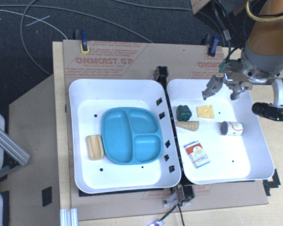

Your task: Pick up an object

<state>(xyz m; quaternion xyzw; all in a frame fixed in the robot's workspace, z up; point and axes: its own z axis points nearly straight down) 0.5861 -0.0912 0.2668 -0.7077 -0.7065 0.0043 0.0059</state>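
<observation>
The bench carries two shallow white bins side by side: the left bin (80,126) and the right bin (254,159).

Left bin: a blue three-compartment plate (131,135) lies at the centre. A tan bread-like piece (95,147) lies just beside the plate's left edge, toward the bin's near left corner.

Right bin, near to far:
- A red-and-white carton (197,154) lies flat in the near left part.
- A small can (231,128) lies on its side toward the right edge, its dark end facing left.
- A cone-shaped item (187,125) lies near the left edge, tip pointing right.
- A dark green object (183,112) lies just beyond the cone, almost touching it.
- A yellow cheese slice (205,112) lies just right of the green object.

The gripper (224,92) hangs over the far edge of the right bin, beyond the cheese slice. Its two fingers are spread wide, with nothing between them.

Two blue clamps (84,40) sit on the bench's far edge.
</observation>
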